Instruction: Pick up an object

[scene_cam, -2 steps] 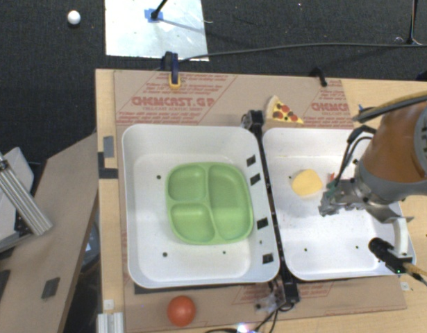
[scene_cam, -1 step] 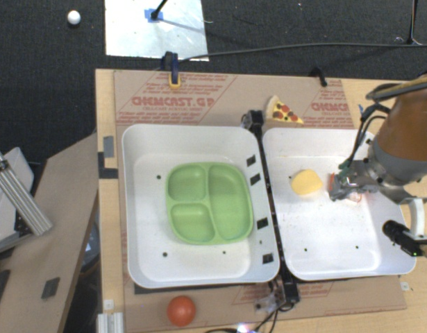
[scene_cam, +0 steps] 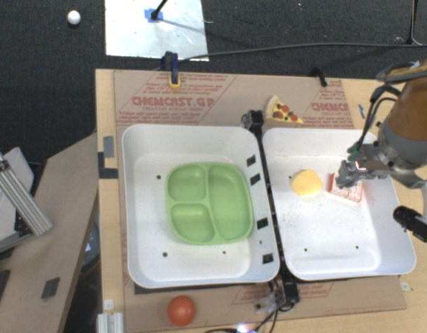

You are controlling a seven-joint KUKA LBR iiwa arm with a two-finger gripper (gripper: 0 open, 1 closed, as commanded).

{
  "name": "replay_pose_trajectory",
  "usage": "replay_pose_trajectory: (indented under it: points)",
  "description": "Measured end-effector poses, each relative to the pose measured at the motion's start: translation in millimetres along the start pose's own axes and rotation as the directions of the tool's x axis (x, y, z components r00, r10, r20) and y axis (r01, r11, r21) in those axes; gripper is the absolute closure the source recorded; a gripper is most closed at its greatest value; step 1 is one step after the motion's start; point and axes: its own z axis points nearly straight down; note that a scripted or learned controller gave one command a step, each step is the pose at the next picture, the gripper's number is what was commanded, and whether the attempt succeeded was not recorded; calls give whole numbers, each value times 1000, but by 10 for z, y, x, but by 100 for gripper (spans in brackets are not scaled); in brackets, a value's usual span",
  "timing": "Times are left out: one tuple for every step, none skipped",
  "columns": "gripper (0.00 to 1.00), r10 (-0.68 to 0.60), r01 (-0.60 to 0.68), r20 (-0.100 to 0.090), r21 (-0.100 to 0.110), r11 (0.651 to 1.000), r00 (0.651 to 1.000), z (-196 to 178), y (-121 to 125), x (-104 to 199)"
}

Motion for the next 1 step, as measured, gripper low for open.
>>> replay_pose_trajectory:
  points:
    - [100,-5,5,-2,3,1000,1000,-44,112,494]
